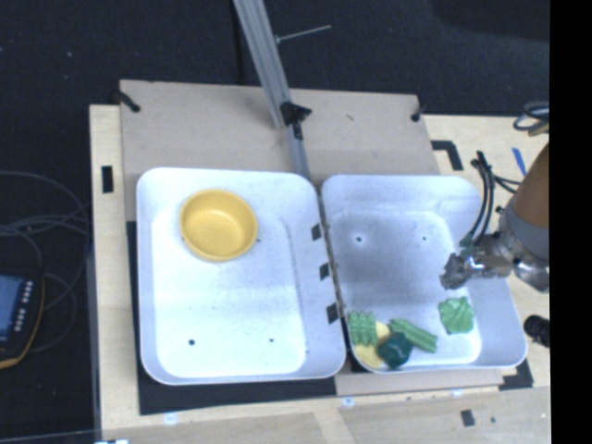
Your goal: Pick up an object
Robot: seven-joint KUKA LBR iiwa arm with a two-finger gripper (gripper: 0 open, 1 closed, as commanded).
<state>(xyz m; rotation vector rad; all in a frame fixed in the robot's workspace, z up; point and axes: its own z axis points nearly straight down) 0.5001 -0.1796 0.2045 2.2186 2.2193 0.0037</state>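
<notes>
White plastic makes up both shallow bins that we see side by side on the bench (231,118), the left bin (157,340) and the right bin (351,202). In the left bin we find a yellow bowl (219,224), upright, near the far left corner and well apart from everything else. The arm (532,215) reaches in from the right edge, its orange band just showing above the grey wrist, with dark cables looping beside it. We see the wrist bent down toward the right side of the right bin, so that the gripper (457,276) hangs low over the bin's floor near its right wall. Its fingers are small and blurred from this height; we cannot tell how far apart they stand, and we see nothing between them. Just in front of the gripper, nearer the camera, lies a light green toy (456,314) on the bin floor; whether the fingertips touch it we cannot tell. Along the near wall of the right bin we count a cluster: a green ridged piece (362,326) at the left, a yellow piece (370,354) partly under the others, a dark teal piece (396,351), and a long green piece (413,334) lying at a slant, all touching or overlapping. A grey metal pole (264,49) rises at a slant behind the bins.
</notes>
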